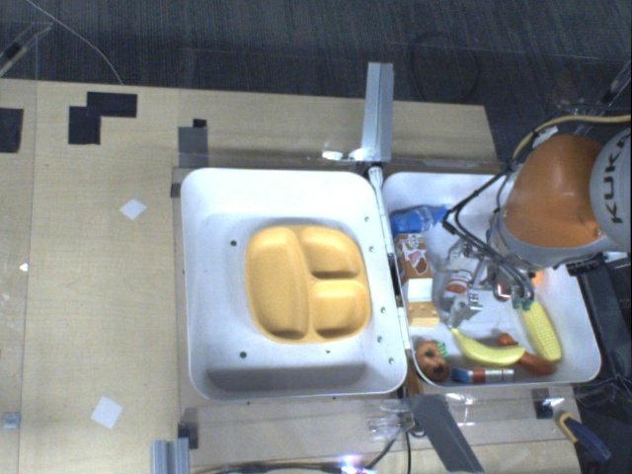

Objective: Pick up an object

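Near edge of the right bin (589, 368), the clutter sits in a tight row: a small round doughnut-like toy (431, 355) at the near-left corner, a blue-and-orange marker-like stick (481, 374) along the near wall, a banana (486, 351) lying flat just behind it, a reddish piece (533, 363) touching the banana's right end, and a corn cob (539, 330) angled toward the right wall.

Banana is the likeliest target, judged from where the arm hovers. Probably a hollow plastic toy: light, stiff, smooth skin, so apt to slip or roll out of a pinch. Best hold looks to be across the narrow middle of the curve, fingers either side, not the tapered tips. Neighbours crowd both ends; a finger could land on the reddish piece.

Just behind, the end effector (460, 309) hangs low over the bin's middle, above the banana's left end. Wires and hardware blur the tips; cannot tell whether it is wide or narrow, and nothing is clearly between them.

Left of it, a tan block (422, 313) and a printed carton (413, 258) lie along the divider; a blue packet (420, 217) sits further back.

Left bin (212, 265) holds a yellow compartment tray (306, 281), rigid, broad, poor for a two-finger pinch.

Far side: orange wrist band (553, 200), then bare tabletop (89, 265).
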`<state>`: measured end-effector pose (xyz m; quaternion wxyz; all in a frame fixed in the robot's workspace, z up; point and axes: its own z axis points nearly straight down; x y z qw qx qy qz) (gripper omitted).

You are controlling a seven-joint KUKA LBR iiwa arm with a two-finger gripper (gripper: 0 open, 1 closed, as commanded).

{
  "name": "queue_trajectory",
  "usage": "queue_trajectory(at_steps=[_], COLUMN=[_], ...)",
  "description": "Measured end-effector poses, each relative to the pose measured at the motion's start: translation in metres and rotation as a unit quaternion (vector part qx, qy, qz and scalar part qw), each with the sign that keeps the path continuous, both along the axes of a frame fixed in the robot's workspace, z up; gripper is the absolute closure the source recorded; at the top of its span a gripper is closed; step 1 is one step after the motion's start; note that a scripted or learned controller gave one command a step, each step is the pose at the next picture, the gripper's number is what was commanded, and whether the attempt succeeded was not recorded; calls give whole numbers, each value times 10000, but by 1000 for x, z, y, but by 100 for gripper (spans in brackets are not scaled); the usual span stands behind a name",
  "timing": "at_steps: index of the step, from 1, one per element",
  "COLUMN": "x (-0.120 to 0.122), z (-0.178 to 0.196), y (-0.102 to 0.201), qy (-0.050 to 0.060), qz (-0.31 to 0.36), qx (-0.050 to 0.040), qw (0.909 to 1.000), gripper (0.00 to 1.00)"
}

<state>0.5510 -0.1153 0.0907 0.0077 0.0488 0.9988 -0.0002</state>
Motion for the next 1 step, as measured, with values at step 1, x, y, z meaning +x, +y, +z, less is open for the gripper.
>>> queue_trajectory(at_steps=[1], x=[-39], z=[0], y=[-7], qy=[-32], qz=[-805], qx=[9], qw=[9967], gripper=[0])
